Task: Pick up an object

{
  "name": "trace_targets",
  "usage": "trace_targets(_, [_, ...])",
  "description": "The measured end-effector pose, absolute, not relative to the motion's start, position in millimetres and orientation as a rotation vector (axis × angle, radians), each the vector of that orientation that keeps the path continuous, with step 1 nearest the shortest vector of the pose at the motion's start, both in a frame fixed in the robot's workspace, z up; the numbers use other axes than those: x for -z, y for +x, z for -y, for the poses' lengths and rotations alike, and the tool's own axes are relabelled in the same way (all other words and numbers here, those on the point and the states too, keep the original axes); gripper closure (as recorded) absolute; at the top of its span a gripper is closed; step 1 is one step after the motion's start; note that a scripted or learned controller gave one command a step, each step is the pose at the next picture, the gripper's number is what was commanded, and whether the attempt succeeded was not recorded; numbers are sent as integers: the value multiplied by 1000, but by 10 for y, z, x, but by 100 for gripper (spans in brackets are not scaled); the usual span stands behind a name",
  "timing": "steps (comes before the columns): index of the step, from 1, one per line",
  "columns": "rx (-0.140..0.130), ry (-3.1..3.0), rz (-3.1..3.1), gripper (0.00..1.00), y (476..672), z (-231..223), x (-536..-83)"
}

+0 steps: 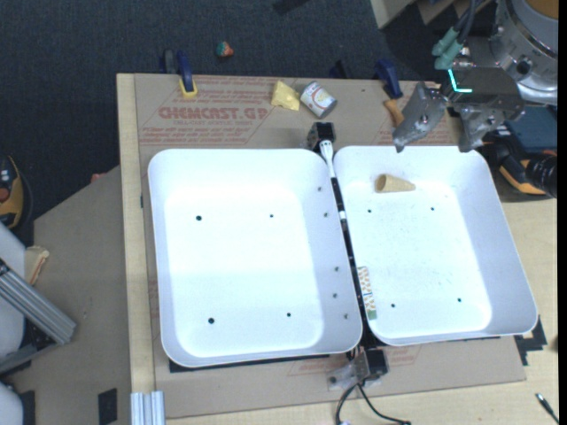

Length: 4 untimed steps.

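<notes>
You'll see the gripper (436, 127) hanging over the far edge of the right bin (496, 237), its two fingers spread apart with nothing between them. The wedge (394, 183) (a small tan piece) lies on the floor of that bin near its far wall, below and a little left of the fingers, clear of them. The left bin (177, 237) sits beside it, the two touching along the middle. Beyond the bins, on the board (221, 109), rest a yellow scrap (285, 96) and a small box (318, 99).
</notes>
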<state>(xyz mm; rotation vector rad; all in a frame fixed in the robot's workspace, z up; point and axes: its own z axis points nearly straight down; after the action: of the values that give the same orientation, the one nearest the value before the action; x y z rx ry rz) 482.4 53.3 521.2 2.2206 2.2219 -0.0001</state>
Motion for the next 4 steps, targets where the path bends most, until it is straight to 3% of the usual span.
trace_targets(1, [-6,2217,-2220,100,4831,-538,-5322])
trace_targets(2, [-4,2218,-2221,0,4831,-538,-5316])
trace_targets(3, [11,2217,-2234,0,4782,-1195,-4642])
trace_targets(4, [-4,2219,-2222,100,4797,-1162,-4791])
